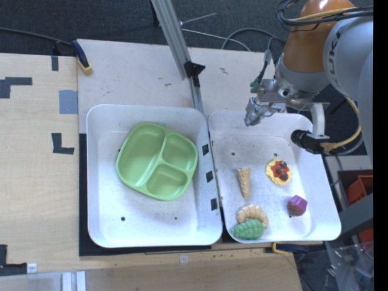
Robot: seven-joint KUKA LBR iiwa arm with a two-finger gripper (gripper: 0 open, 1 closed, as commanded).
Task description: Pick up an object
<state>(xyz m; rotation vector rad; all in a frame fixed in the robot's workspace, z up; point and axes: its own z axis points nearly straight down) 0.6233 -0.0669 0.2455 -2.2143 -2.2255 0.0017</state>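
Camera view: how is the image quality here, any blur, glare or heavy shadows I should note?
Camera view: lighting is soft and even; the green plate casts a faint shadow on its bin; the gripper looks slightly soft, the toy food in the right bin sharp enough to tell apart; no strong glare.

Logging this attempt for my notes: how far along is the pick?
Early. Nothing looks picked yet: the cone, tart, purple piece, croissant and green piece all lie in the right bin. The gripper hangs above its far end. Descent, grasp and lift remain.
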